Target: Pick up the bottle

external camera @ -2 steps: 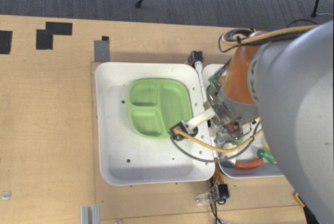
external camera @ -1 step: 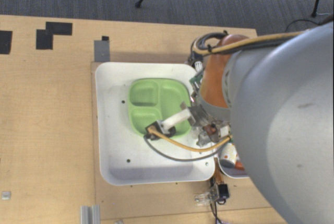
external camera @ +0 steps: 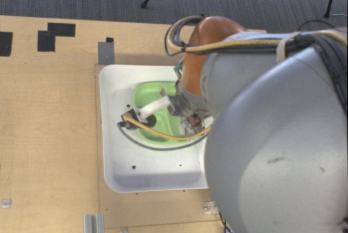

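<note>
A light green, rounded object (external camera: 149,93) lies in the middle of the white bin (external camera: 117,161); much of it is covered by the arm, so I cannot tell whether it is the bottle. My gripper (external camera: 187,120) hangs low over the green object's right part, below the orange wrist band (external camera: 212,36). Whether it touches the green object is hidden.
The big grey arm body (external camera: 277,139) blocks the right half of the view and the bin's right side. Bare white bin floor shows along the bin's left and front. Tan bench (external camera: 49,134) stretches to the left, with a small grey bracket (external camera: 106,51) at the bin's back corner.
</note>
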Robot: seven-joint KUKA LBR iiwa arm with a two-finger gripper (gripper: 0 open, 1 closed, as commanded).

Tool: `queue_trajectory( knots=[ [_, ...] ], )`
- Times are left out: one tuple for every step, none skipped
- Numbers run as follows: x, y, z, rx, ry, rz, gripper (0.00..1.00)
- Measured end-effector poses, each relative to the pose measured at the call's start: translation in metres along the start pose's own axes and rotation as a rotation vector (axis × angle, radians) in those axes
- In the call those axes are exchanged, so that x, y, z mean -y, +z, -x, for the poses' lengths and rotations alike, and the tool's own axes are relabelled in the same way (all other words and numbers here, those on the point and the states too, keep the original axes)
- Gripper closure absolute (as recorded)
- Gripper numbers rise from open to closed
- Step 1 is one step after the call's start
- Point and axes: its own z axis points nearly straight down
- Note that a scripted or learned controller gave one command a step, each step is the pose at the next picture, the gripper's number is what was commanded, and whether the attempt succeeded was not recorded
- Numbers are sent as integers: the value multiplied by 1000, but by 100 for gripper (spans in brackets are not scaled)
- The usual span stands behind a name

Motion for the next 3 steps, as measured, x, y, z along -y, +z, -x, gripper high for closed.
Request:
queue_trajectory(
  knots=[
    [-42, -73, 28, -1, 120, 2, 100],
    [-45, -14, 38, 2, -138, 1, 100],
    [39, -150, -17, -2, -213, 1, 100]
  ],
)
